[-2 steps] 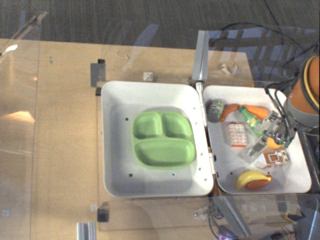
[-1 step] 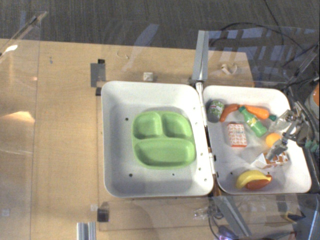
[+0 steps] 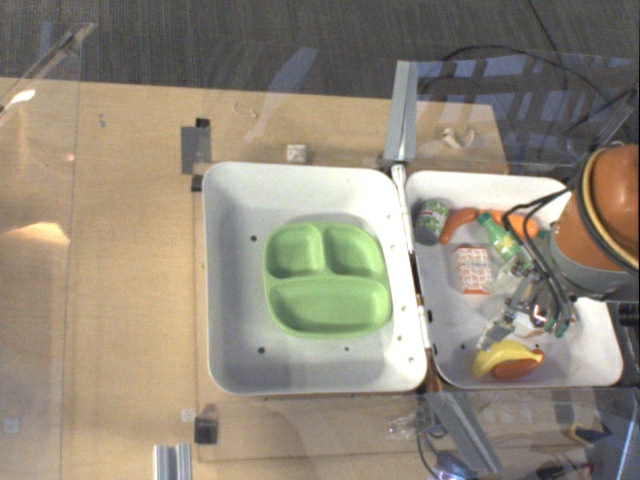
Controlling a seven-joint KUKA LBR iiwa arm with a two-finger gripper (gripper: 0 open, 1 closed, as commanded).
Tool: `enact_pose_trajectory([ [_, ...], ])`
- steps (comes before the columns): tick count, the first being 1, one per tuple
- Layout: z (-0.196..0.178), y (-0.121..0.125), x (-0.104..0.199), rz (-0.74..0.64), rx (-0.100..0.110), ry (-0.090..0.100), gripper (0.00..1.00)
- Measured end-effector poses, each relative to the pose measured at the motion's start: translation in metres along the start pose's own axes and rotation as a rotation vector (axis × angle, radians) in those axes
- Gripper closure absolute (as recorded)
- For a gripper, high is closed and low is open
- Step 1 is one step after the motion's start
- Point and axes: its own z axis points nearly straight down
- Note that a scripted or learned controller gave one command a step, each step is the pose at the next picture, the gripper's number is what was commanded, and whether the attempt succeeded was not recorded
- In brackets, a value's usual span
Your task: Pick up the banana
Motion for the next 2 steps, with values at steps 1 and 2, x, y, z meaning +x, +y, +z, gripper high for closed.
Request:
enact_pose_trajectory([
  [1, 0.064, -0.011, -0.007, -0.002, -0.001, -0.008, 0.00],
  [2, 0.051, -0.009, -0.011, -0.002, -0.006, -0.023, 1.00],
])
